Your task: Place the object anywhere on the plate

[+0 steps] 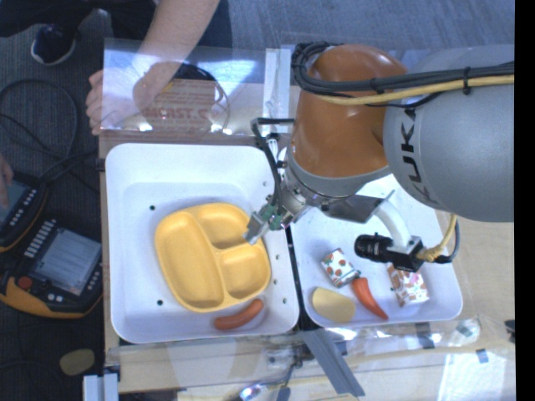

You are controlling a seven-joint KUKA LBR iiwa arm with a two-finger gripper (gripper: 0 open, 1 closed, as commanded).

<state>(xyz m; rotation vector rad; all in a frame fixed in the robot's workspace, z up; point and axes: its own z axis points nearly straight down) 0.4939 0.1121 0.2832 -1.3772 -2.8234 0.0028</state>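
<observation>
Sausage point(239, 315), the reddish-brown toy food, lies in the left bin point(125, 224) just off the near edge of the yellow plate point(201, 257), while the gripper point(262, 224) hovers over the plate's right rim; whether it is shut I cannot tell.

The arm point(401, 132) fills the upper right of the frame, its orange band left of the grey link; the gripper point(266, 222) points down-left at centre.
</observation>
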